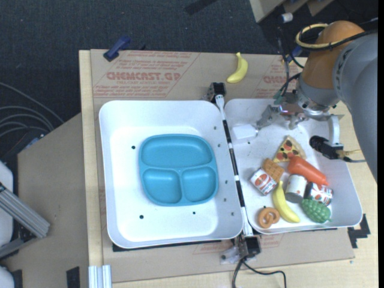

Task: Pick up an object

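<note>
Carrot (307, 170) lies diagonally (tip toward lower right) among toys.

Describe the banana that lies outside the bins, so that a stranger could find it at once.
Start at the right white bin, the one full of toy food, and look past its far rim to the brown board. The small yellow banana lies there alone. A second banana lies inside the bin among the other toys.
</note>
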`<move>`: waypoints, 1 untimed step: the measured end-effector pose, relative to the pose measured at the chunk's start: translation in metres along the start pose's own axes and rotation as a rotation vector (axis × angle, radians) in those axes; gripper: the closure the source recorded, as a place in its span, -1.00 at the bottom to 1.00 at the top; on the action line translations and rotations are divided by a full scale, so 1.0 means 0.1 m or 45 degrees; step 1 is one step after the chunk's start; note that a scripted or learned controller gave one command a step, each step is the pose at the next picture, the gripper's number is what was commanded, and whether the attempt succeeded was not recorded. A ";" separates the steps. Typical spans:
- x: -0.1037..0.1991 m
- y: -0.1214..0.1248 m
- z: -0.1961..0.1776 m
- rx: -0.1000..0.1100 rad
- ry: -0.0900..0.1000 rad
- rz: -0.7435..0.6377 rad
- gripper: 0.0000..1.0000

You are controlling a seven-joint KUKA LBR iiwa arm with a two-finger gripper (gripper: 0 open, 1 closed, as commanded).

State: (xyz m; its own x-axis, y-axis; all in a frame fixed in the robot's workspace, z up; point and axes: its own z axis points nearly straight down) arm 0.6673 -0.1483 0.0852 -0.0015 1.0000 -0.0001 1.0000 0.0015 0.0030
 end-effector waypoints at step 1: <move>-0.05 -0.01 0.00 0.002 -0.001 0.001 -1.00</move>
State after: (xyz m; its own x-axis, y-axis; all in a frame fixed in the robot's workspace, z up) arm 0.6667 -0.1534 0.0848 -0.0005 1.0000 -0.0012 1.0000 0.0005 0.0016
